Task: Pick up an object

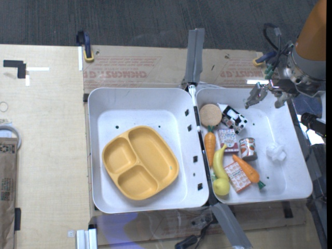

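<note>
The two-finger gripper [266, 94] hovers spread and empty above the right white bin's [290, 191] far rim, poised for picking.

- one fixed camera is looking down at a slant from above the bench [41, 154].
- it is sitting far enough back to be taking in both white bins [98, 139].
- the arm [311, 40] is entering right of the bins.
</note>
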{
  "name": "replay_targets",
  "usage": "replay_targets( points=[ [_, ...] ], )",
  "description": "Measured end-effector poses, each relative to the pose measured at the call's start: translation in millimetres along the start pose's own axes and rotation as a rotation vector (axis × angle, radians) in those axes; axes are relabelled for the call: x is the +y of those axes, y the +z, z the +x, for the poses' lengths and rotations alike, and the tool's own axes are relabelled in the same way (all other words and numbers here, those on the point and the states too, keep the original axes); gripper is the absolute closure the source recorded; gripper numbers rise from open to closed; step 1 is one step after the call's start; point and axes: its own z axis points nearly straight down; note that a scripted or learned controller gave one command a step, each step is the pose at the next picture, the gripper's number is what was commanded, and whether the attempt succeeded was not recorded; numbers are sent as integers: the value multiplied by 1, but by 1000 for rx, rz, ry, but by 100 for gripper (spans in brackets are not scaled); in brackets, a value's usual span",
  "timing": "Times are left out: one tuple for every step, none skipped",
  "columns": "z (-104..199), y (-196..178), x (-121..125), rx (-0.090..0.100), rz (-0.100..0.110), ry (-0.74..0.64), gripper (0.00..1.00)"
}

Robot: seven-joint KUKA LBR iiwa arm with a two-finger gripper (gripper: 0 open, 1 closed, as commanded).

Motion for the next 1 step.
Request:
replay_targets(
  points=[
    [-10,67,-58,0,1,-6,0]
  ],
)
